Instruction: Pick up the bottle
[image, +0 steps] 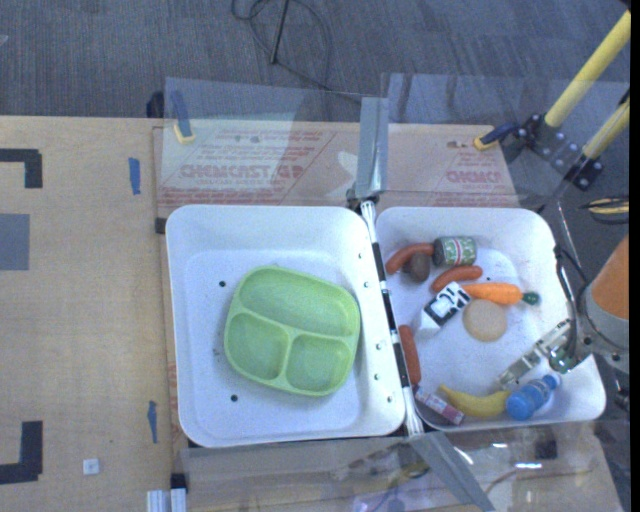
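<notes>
A small clear bottle (530, 397) with a blue tint lies on its side in the front right corner of the right bin (575, 395). It rests next to the tip of a banana (477, 402). My gripper (537, 362) hangs just above and slightly behind this bottle, reaching in from the right edge of the view. Nothing shows in its grasp. A second, dark bottle with a green label (455, 250) lies at the back of the same bin.
The right bin also holds a carrot (494, 293), sausages (456, 276), a tan round disc (486, 321), a black-and-white block (447, 303) and a red stick (410, 354). A green divided plate (291, 330) sits in the left bin (190, 300).
</notes>
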